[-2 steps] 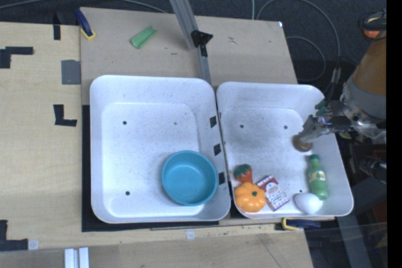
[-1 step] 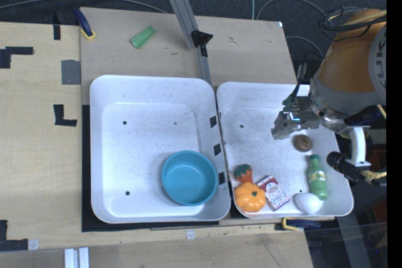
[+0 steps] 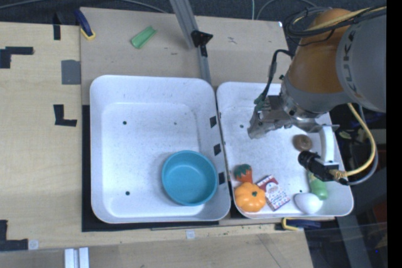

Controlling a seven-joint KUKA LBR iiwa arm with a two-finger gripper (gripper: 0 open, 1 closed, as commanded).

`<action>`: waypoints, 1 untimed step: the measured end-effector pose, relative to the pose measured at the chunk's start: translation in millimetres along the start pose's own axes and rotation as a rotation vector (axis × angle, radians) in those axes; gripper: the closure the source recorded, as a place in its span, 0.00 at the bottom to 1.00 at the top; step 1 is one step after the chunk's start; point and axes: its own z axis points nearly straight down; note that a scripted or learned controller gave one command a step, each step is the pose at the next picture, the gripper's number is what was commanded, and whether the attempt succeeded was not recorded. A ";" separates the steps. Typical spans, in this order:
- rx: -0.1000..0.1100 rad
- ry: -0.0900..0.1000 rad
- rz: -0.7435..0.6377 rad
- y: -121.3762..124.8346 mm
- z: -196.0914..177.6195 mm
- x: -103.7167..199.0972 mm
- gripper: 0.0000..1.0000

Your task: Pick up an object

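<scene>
My gripper hangs over the middle of the right bin, above bare floor, with nothing visible between its fingers. Below it, along the bin's near edge, lie an orange pumpkin-like toy, a small red and green piece, a red and white packet, a white egg-shaped object and a green object. A brown round object sits to the gripper's right. The left bin holds a blue bowl at its near right corner.
A grey pole slants down from the top to the gap between the bins. A green block and a blue and yellow clip lie on the bench behind the left bin. Cables run behind the arm.
</scene>
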 end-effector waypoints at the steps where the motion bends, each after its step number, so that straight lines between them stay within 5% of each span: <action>1: 0.000 0.000 0.000 8.5 11.3 54.8 1.00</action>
